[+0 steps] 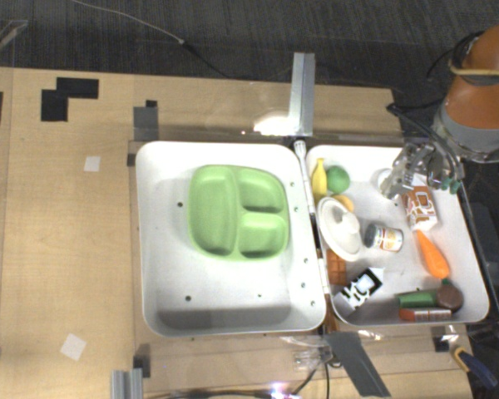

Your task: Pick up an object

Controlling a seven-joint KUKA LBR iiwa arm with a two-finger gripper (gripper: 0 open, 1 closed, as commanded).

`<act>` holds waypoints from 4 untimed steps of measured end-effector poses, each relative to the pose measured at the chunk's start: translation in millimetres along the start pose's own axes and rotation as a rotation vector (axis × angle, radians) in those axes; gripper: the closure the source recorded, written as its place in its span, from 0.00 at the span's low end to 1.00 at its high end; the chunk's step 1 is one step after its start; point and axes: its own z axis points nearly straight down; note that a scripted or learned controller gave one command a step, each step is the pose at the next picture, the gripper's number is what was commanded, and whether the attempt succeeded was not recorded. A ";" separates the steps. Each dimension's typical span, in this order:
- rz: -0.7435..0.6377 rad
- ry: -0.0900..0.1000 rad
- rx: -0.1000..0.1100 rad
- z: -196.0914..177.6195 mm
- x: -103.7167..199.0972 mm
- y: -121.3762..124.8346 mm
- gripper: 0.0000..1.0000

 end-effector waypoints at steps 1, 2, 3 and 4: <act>0.005 0.009 0.003 4.3 1.6 -4.3 0.00; 0.098 0.017 0.009 74.6 35.0 -99.2 0.00; 0.136 0.004 0.006 117.2 17.2 -88.6 0.00; 0.283 0.000 0.003 125.4 39.0 -93.7 0.00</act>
